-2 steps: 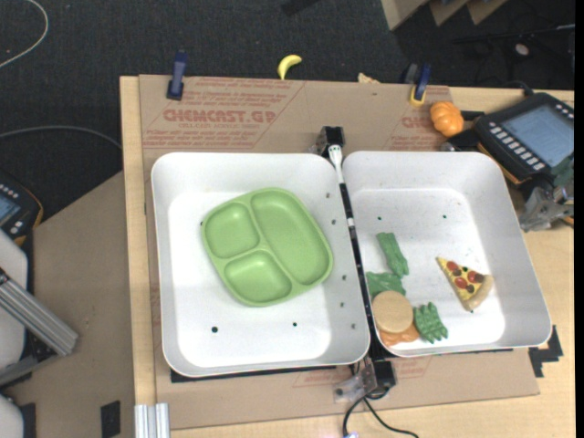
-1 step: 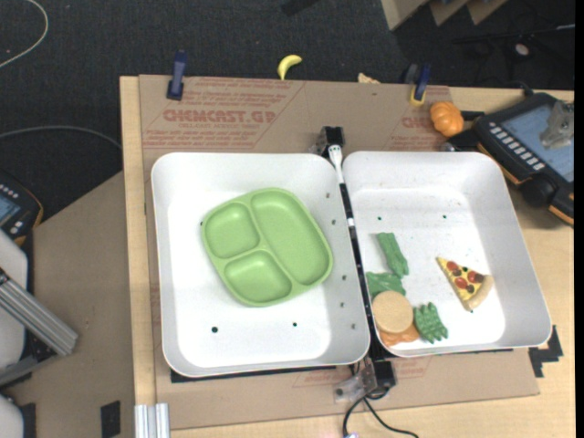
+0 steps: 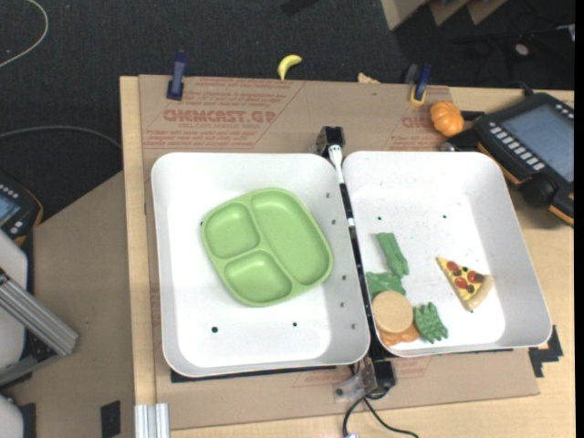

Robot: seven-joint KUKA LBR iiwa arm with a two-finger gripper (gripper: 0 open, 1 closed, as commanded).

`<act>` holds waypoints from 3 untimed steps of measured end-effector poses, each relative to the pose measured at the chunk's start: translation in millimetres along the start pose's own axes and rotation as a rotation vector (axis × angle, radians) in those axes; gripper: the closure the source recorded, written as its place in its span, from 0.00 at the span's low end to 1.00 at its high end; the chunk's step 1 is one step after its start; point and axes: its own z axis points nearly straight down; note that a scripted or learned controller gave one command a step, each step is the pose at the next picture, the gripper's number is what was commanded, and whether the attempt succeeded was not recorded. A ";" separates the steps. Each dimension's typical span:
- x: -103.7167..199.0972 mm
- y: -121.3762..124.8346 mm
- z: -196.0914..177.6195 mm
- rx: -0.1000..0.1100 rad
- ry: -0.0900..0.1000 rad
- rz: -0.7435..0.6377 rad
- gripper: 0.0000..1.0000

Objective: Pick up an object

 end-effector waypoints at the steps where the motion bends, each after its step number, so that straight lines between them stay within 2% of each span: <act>1: 5.7 -46.3 92.1 0.030 0.011 0.009 1.00; 2: 39.1 -108.6 131.6 0.028 0.011 0.007 1.00; 3: 144.9 -196.8 147.3 0.030 0.013 -0.003 1.00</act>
